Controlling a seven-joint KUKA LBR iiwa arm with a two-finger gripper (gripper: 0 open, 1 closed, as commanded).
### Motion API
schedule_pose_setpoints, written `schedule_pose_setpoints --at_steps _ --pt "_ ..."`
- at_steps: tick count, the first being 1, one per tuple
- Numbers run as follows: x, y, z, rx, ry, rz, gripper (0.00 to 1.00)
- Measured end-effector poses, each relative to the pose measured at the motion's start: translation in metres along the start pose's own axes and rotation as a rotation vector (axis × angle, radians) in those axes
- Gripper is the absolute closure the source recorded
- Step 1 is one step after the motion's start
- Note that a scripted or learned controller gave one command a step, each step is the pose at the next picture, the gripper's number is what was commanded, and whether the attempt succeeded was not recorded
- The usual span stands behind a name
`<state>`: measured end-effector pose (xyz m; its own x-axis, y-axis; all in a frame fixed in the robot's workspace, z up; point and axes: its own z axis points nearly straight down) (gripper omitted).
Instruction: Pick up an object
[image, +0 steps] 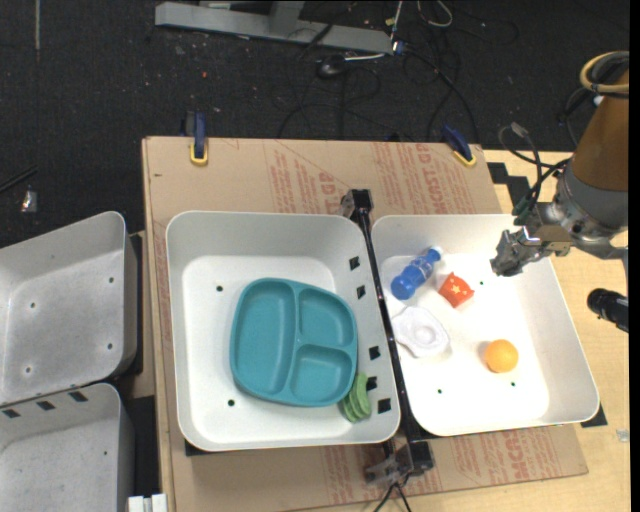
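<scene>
The only lettering sits on the brown cardboard sheet (280, 175) under the two bins. Red print runs across its far part, upside down from this camera and partly hidden; beside a red diagonal line it seems to read "TO STOP", though this is uncertain. More red print shows on the near edge by the right corner, too small and cropped to read.
</scene>
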<state>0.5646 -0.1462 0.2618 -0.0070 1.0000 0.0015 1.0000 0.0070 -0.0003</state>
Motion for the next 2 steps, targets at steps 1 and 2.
schedule_pose_setpoints --at_steps 1,2 --pt "0.053 0.001 -0.003 0.000 0.000 -0.001 1.00" --pt "0.107 -0.012 0.001 0.002 0.000 -0.001 1.00"
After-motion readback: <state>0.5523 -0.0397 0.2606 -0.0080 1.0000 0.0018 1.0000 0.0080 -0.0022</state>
